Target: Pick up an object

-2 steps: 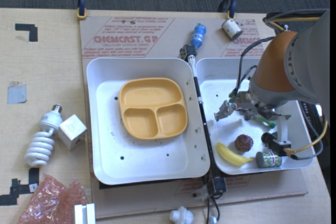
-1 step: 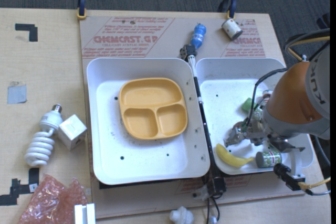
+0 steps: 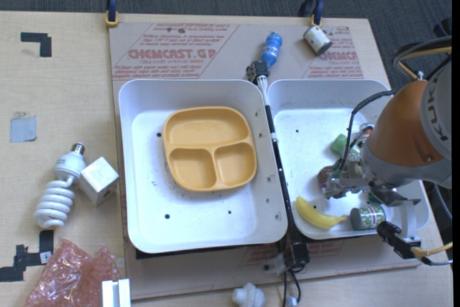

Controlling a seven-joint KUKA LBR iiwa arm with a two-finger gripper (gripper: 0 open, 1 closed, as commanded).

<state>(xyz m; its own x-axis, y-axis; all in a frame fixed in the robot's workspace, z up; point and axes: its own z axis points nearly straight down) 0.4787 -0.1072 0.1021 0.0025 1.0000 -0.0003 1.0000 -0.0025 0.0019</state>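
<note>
Camera view: arm [image 3: 413, 129] reaches in from 3 o'clock, gripper [image 3: 338, 183] low in the right bin [image 3: 305, 108], over a small dark object [image 3: 328, 176] at about the bin's 5 o'clock. Cannot tell how the end effector stands; wrist hides it. Judged step: descent onto a pick target, grasp not confirmed. Candidates nearby: banana [image 3: 318, 215] at 6 o'clock of the gripper, near the bin's front wall; small can [image 3: 368, 216] on its side at 4 o'clock; green piece [image 3: 341, 144] at 12 o'clock. Next move likely calls for closing on the dark object and a straight lift. Room: objects crowd the near corner, front rim close; open floor lies toward 11 o'clock. Left bin [image 3: 136, 154] carries a yellow divided tray [image 3: 210, 147], well apart
</note>
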